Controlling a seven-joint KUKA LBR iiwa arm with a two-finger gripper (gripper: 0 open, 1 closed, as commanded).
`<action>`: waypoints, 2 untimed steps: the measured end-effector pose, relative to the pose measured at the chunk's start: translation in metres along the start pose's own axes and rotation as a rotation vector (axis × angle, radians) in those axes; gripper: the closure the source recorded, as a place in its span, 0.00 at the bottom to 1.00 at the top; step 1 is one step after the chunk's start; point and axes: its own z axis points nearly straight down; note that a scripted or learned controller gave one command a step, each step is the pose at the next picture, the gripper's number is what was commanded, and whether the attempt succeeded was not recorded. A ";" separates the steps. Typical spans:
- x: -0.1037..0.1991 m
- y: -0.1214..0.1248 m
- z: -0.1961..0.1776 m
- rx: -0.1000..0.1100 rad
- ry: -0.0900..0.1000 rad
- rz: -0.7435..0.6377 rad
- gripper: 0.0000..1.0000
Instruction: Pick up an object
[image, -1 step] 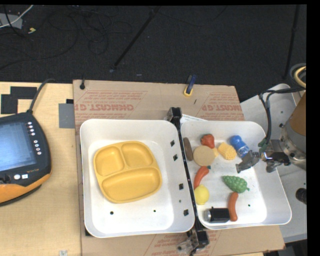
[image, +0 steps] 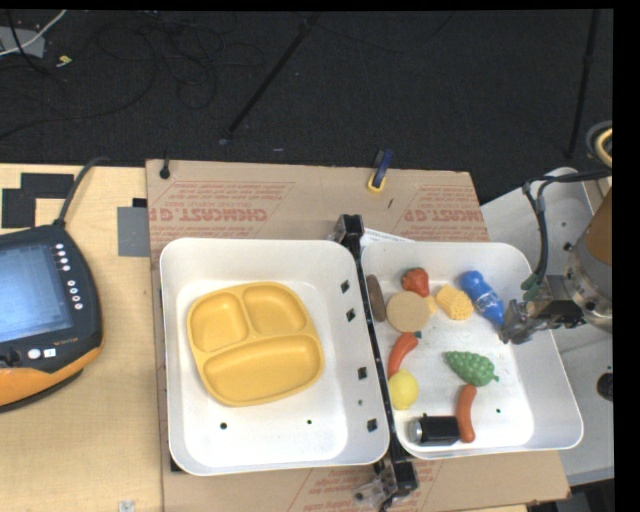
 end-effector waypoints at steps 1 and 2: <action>0.099 0.021 0.023 0.002 0.002 -0.008 1.00; 0.199 0.073 -0.069 -0.013 0.003 -0.012 1.00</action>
